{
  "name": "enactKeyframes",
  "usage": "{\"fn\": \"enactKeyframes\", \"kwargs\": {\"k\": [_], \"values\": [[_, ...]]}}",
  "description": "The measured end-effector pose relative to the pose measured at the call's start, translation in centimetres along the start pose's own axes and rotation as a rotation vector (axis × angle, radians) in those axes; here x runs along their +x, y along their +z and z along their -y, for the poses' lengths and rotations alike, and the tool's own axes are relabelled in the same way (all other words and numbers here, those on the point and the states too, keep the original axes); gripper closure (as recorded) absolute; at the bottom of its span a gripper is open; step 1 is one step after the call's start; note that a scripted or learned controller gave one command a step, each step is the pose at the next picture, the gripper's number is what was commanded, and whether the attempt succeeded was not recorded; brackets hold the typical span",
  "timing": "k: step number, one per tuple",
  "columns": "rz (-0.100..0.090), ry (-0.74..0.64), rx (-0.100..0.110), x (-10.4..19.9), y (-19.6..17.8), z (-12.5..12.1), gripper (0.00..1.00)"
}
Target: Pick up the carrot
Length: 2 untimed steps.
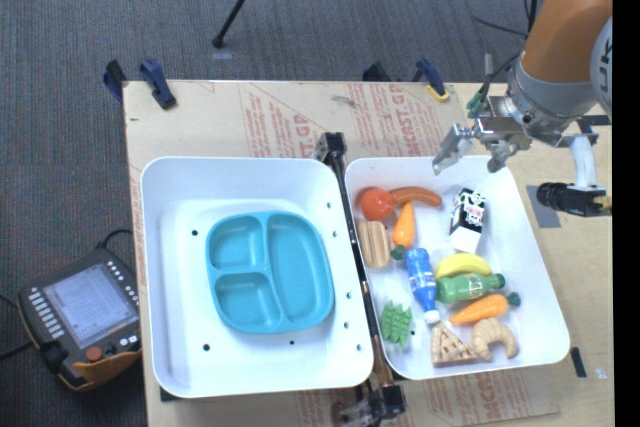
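My gripper (pixel 478 147) hangs over the far rim of the right bin (pixel 545 300), fingers spread wide with nothing between them. I take that bin as my landmark. Just inside its far edge, below the gripper, I see a small black-and-white milk carton (pixel 468 219). To the left of the carton lie a sausage (pixel 416 196) and a tomato (pixel 376 204). One carrot (pixel 403 226) stands on end beside the tomato, in the bin's far left part. A second carrot (pixel 482 308) lies in the near right part, just under a green bottle (pixel 468 287).
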<state>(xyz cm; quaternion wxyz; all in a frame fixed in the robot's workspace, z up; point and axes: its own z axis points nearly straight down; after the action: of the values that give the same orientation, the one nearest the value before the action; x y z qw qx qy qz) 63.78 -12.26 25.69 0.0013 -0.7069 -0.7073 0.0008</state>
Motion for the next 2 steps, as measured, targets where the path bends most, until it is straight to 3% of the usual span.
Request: {"fn": "enactKeyframes", "kwargs": {"k": [1,2], "values": [[-0.001,-0.24,0.002,3.6,15.5,-0.1,0.0],[-0.001,-0.235,0.001,3.4,14.4,-0.2,1.0]]}}
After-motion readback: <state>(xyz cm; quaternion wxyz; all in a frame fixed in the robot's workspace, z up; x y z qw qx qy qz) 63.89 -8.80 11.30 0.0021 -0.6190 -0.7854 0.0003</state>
